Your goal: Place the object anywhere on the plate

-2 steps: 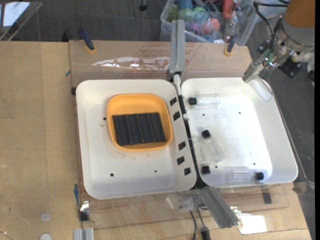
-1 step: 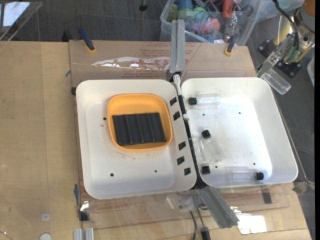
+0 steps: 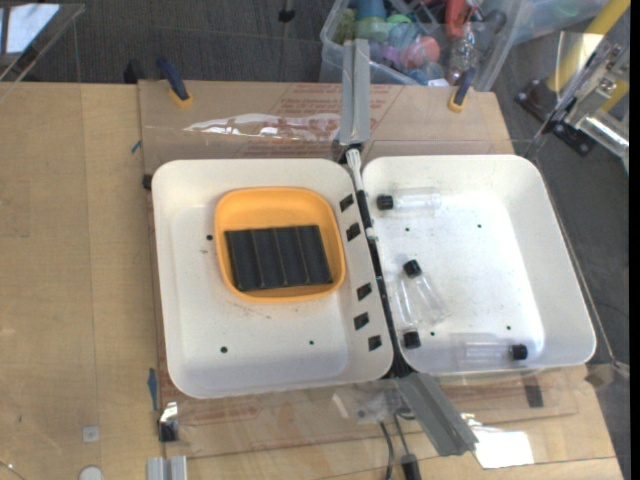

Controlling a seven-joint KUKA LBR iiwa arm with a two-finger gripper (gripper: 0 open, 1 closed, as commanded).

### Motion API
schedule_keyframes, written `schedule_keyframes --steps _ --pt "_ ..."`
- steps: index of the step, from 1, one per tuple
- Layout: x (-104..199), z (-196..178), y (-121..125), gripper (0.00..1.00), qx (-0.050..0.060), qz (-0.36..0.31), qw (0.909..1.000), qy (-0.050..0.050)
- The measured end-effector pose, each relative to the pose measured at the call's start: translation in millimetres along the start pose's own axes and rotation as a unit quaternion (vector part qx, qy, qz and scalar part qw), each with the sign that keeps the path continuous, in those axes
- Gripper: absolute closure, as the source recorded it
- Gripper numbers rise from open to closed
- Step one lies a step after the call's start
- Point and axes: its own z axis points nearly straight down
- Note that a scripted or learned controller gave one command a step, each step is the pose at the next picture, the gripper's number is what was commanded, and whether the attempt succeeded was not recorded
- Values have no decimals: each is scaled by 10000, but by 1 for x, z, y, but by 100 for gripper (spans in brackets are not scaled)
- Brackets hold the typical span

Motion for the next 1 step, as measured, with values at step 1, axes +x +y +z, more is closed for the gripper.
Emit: schedule_keyframes --steps 1 --pt "-12 -39 -29 100 -7 -2023 9793 -12"
